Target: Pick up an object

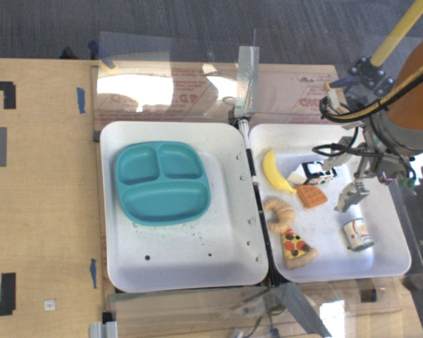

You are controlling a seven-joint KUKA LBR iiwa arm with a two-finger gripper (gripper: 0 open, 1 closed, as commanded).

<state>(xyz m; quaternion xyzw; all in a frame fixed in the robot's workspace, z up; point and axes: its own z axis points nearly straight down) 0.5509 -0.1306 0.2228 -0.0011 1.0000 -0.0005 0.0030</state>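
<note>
The arm is reached in from the right — its tool (352,197) is hung low, fingers pointed downward and empty.

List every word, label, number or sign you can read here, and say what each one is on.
None can be read for sure.
Red print on the cardboard behind the bins: too blurred to read.
Label on the small can in the right bin: too small to read.
Black-and-white item near the gripper: any marking is too blurred to read.
</note>
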